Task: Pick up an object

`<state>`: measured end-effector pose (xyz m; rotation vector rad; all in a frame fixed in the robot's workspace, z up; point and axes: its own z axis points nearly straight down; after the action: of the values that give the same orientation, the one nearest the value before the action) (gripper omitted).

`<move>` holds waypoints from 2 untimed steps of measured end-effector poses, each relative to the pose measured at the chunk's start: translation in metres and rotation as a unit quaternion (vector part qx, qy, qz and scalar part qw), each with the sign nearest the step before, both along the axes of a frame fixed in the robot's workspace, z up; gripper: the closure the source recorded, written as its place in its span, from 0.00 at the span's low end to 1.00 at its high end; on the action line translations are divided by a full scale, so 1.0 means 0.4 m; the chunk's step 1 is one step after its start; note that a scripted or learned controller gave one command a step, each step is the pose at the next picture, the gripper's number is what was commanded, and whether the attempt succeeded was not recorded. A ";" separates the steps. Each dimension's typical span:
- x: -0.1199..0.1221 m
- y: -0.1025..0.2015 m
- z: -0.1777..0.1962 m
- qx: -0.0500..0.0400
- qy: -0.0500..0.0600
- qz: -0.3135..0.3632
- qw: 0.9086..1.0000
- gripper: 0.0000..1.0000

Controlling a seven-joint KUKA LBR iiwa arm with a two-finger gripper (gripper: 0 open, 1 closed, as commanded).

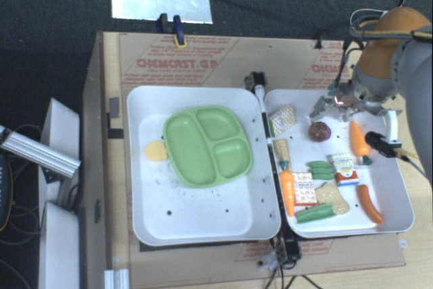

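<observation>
Gripper [336, 103] sits at the back of the right white plastic bin [399, 210], low over the floor, w/ metal fingers [322, 107] spread fairly wide and nothing between them. Nearest candidate is the small round dark-purple plastic fruit [320, 130], just in front of the gripper, apart from it. Judged as a toy: light, stiff, smooth-skinned, so it may roll or squirt out if pinched off-centre; best taken across its widest middle, straight down.

Around it: an orange plastic carrot [356, 138] lies just to the right, a speckled beige wedge [283, 119] to the left near the bin wall. Toward the front are a green pea-pod piece [321, 168], small printed red-and-white boxes [304, 189], a second orange carrot [287, 190], a green flat bean [314, 214], a tan cracker-like slab [331, 194] and a reddish sausage [369, 204], all packed close.

Left bin [145, 227] holds a light-green divided plastic plate [207, 145] w/ a yellow disc [156, 151] beside it. The carrot at right looks most likely to foul a finger.
</observation>
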<state>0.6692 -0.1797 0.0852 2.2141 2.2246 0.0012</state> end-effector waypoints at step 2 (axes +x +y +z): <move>0.000 0.080 -0.001 0.000 0.000 0.000 1.000 0.00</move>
<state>0.6690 -0.1477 0.0848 2.2143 2.2257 0.0007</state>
